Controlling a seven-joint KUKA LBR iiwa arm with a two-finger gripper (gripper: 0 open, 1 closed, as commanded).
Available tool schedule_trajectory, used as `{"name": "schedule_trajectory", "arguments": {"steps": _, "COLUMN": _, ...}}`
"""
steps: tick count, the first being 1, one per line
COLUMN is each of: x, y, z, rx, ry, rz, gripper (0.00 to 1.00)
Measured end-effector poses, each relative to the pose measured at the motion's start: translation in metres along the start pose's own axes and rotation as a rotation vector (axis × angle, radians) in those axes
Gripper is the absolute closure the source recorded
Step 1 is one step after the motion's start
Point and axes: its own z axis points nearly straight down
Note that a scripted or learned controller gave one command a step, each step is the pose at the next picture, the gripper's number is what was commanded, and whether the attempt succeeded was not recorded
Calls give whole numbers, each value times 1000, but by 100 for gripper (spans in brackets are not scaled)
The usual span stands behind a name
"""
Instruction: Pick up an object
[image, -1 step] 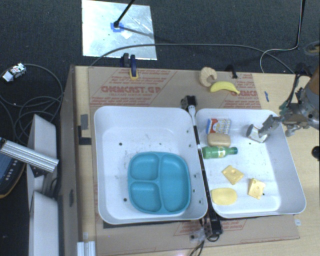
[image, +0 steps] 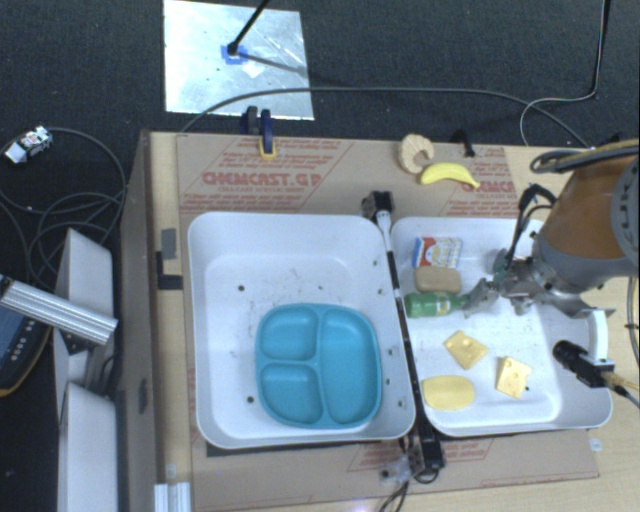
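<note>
My gripper (image: 492, 288) hangs low over the right bin (image: 575, 410), near its middle, at the end of the grey and orange arm coming in from the right. Just left of it lies a green bottle (image: 432, 304) on its side, its cap end close to the gripper. Behind the bottle sit a tan bread-like piece (image: 438, 278) and a small red, white and blue carton (image: 438, 250). In front lie a yellow cheese wedge (image: 465, 350), a second cheese piece (image: 513, 377) and a pale yellow oval (image: 448, 392). Nothing shows in the gripper.
The left bin (image: 230, 250) holds a blue divided plate (image: 318, 362). A banana (image: 447, 175) and a beige ring-shaped piece (image: 415, 152) lie on the board behind the right bin. A black clip (image: 380, 207) sits on the wall between the bins.
</note>
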Motion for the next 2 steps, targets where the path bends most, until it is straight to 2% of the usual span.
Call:
{"name": "schedule_trajectory", "arguments": {"steps": 1, "x": 25, "y": -27, "z": 50, "rx": -2, "ry": -1, "rz": 4, "gripper": 0}}
{"name": "schedule_trajectory", "arguments": {"steps": 2, "x": 25, "y": -26, "z": 39, "rx": -6, "ry": -1, "rz": 4, "gripper": 100}}
